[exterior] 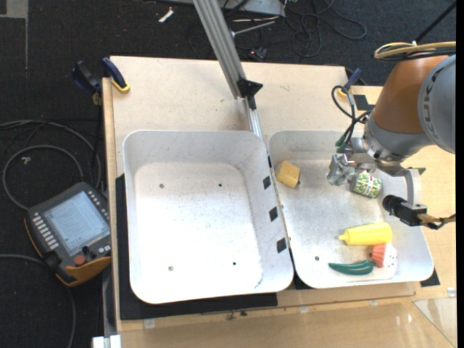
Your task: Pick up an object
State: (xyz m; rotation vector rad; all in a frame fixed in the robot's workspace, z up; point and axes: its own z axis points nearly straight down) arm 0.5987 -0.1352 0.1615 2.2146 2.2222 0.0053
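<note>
We see the gripper (342, 169) low in the right bin (319, 216), just beside a green-and-white can (366, 185); we cannot make out its label. We count five objects there: that can, one yellow block (289, 174), one yellow bottle (365, 233), one green pepper (353, 267), and one red-and-white piece (384, 255). One left bin (138, 158) adjoins.

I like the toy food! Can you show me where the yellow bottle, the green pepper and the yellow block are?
yellow bottle (366, 233), camera view, middle of its body.
green pepper (352, 267), camera view, middle of its curved body.
yellow block (288, 174), camera view, centre of its top face.
</note>
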